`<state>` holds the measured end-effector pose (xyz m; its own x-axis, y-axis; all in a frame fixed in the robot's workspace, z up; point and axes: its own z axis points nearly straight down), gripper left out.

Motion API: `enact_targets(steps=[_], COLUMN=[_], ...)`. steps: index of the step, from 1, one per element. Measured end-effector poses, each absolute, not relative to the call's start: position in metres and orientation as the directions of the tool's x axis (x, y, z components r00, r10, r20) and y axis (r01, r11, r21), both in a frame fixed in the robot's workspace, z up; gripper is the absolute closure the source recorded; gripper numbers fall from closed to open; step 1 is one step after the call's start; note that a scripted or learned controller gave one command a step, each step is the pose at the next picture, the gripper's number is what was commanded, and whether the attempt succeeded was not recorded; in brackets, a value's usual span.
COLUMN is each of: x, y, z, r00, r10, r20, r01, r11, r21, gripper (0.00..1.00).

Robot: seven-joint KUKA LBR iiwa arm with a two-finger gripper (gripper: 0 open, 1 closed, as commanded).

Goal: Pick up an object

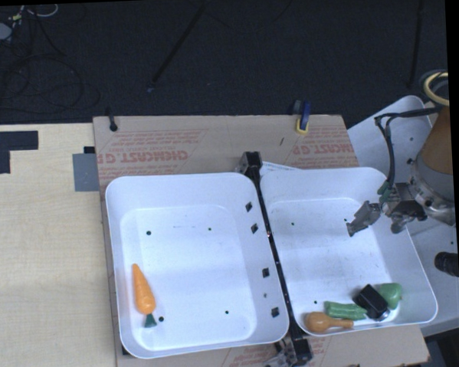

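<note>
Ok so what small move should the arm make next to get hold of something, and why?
Probably slide the gripper toward the bin's near edge, then lower. It hangs above bare floor of the right bin, while the black block, green piece and orange piece cluster in the near corner.

A robotics lab, by the look of it. Two white bins sit on cardboard sheeting over a bench, with loose cables trailing across dark carpet behind.
</note>
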<state>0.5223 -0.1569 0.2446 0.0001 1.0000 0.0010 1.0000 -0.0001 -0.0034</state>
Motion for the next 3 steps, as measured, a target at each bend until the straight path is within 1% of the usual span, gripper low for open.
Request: enact_targets(steps=[1, 2, 3], x=[0.543, 0.569, 0.568], y=[-0.09, -0.037, -0.039], z=[0.449, 0.544, 0.547], r00=[-0.006, -0.006, -0.007], r10=[1.0, 1.0, 1.0], r20=[-0.002, 0.0, -0.001], r01=[1.0, 1.0, 1.0], r11=[0.006, 0.006, 0.007], r21=[0.017, 0.009, -0.006], gripper=[0.0, 0.0, 1.0])
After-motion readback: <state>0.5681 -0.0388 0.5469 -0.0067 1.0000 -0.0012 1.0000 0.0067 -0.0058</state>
